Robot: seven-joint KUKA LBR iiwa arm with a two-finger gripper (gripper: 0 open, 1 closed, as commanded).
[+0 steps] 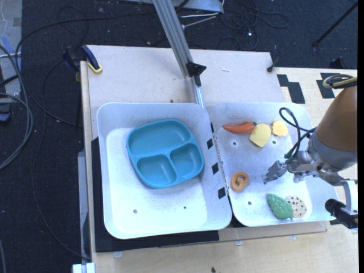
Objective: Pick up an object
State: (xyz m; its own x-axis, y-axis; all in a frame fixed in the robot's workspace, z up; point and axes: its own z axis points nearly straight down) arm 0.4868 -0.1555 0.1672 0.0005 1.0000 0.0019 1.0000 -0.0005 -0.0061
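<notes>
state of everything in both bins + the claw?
tray: left bin, flat, open side up, nothing in its compartments
pepper: right bin, lying on its side
yellow pieces: right bin, beside the pepper tip
pretzel: right bin, flat, near the divider
green toy: right bin, lying by the cookie
cookie: right bin, flat
claw: over right bin, nothing visibly held

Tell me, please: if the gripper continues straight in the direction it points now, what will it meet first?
The gripper points toward the view's left and slightly down. The pretzel-shaped ring lies first in that line, probably, though the gripper's height above the bin floor is unclear.
</notes>
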